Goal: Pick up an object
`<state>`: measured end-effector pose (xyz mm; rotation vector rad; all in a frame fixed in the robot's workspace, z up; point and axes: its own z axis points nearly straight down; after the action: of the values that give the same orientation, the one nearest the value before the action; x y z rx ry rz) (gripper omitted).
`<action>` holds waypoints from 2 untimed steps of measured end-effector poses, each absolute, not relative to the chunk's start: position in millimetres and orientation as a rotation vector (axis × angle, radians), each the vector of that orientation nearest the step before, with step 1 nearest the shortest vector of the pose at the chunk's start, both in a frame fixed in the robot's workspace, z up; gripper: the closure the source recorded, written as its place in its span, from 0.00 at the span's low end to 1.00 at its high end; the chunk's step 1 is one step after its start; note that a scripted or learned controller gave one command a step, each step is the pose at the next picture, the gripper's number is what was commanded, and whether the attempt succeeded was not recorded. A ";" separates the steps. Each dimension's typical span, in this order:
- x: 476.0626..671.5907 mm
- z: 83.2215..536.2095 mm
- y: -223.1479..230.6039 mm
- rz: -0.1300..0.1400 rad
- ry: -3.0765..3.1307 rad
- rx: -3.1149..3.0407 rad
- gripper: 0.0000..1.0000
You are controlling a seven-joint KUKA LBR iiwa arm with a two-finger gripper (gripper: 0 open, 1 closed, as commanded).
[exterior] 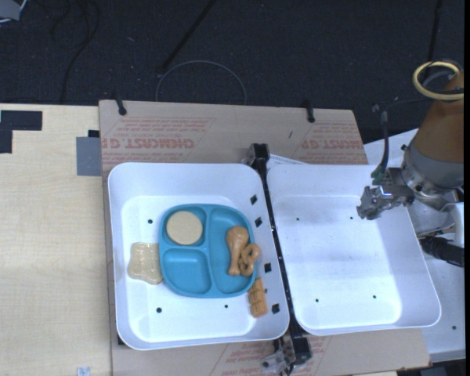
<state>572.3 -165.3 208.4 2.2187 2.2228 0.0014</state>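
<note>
A blue divided plate (189, 276) lies in the left bin (133, 186). On it sit a round tan cookie (183, 227) and a tan drumstick-shaped piece with a pretzel (241, 251). A pale bread slice (145, 262) rests against the plate's left edge. A small brown piece (258, 298) lies just off the plate's lower right corner. My gripper (374, 200) hangs over the upper right part of the right bin (345, 304), far from all the food. It is small and dark against the arm.
The grey arm with its orange band (440, 128) comes in at the right edge above the right bin. Cables (445, 249) trail beside that bin's right rim. A black divider clip (259, 157) sits between the bins at the back.
</note>
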 end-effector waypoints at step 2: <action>579.1 202.5 -106.5 -0.001 2.229 2.219 1.00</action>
<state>579.1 -106.5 202.5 2.2195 2.2287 -0.0009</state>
